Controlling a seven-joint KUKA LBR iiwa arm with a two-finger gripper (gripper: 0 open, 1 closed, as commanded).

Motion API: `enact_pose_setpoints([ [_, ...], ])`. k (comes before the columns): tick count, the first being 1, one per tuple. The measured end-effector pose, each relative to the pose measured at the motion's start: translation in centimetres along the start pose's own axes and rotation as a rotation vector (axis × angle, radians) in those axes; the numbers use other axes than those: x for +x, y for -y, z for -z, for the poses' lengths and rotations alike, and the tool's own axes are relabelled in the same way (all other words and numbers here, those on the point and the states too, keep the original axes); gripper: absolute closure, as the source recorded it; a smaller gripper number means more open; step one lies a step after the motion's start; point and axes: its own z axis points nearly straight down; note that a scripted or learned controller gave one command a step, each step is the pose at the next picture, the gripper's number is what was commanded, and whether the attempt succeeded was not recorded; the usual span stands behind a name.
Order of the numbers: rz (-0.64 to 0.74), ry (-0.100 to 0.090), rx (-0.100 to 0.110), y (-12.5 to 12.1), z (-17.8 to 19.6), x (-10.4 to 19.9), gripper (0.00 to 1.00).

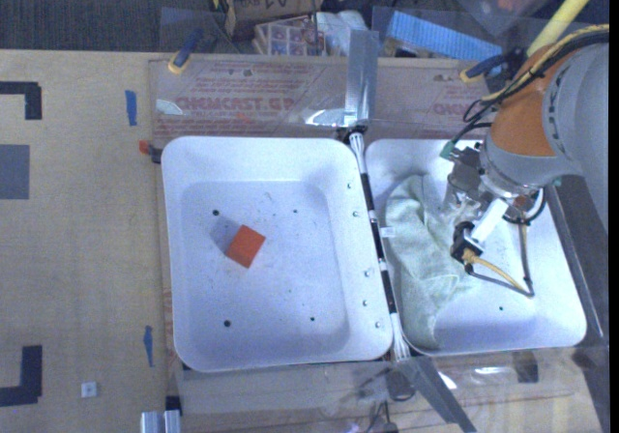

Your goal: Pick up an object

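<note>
The pale cloth (418,247), crumpled at nine o'clock in the right bin (542,325), was judged light, limp and best pinched at a raised fold, while the state of the gripper (466,249) could not be told.

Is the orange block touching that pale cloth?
Apart. The camera view shows the orange block lying in the left bin, while the pale cloth lies in the right bin, with both bins' rims between them.
</note>
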Motion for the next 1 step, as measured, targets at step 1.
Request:
enact_pose_setpoints([
  [1,-0.167,0.002,-0.006,-1.21,5.91,-4.82,1.00],
])
